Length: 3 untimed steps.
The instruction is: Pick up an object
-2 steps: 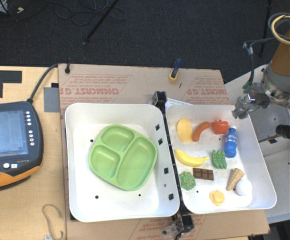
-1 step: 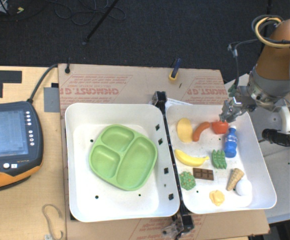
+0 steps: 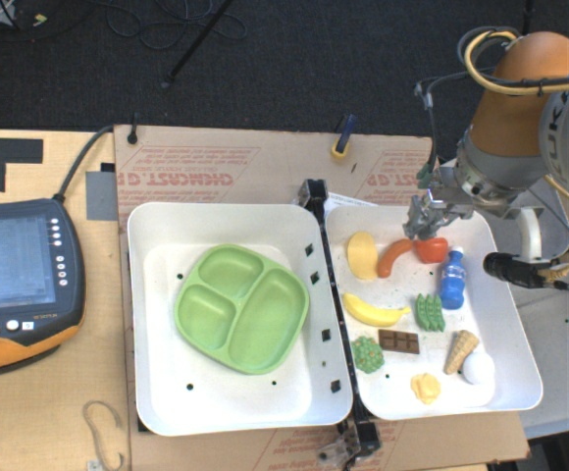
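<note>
The end effector [image 3: 425, 219] sits over the right bin [image 3: 520, 356], at its upper edge, directly above the red tomato [image 3: 431, 250] & beside the orange sausage [image 3: 394, 255]. Open/closed state: cannot tell from this angle. Likely target: the tomato, touching the sausage, near the blue bottle [image 3: 451, 280]. Recommended: centre over the tomato, descend vertically, avoid nudging the sausage, close firmly, lift straight. The left bin [image 3: 157, 361] holds a green plate [image 3: 241, 307].
</note>
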Each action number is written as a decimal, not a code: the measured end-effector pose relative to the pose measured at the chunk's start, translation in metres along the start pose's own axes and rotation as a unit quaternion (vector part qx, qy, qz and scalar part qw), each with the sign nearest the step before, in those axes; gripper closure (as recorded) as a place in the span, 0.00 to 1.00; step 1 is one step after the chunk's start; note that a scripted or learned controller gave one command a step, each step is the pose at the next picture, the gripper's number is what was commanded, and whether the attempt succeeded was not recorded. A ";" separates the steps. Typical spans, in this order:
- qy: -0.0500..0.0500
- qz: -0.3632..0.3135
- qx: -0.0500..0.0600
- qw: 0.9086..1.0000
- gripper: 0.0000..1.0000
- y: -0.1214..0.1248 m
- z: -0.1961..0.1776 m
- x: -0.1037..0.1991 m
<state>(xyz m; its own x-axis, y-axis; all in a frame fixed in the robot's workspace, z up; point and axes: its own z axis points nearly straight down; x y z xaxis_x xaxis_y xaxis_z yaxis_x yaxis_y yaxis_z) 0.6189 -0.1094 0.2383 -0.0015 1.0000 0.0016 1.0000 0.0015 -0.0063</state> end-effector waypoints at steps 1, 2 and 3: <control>0.000 -0.001 0.001 1.000 1.00 -0.010 -0.002 0.054; 0.000 -0.001 0.001 1.000 1.00 -0.015 0.001 0.103; -0.001 0.000 0.001 1.000 1.00 -0.020 0.009 0.112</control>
<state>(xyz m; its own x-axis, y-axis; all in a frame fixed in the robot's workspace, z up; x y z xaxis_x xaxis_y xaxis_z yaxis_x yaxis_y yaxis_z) 0.5987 0.0030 0.2299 -0.0015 1.0000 -0.0001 1.0000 0.0015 -0.0076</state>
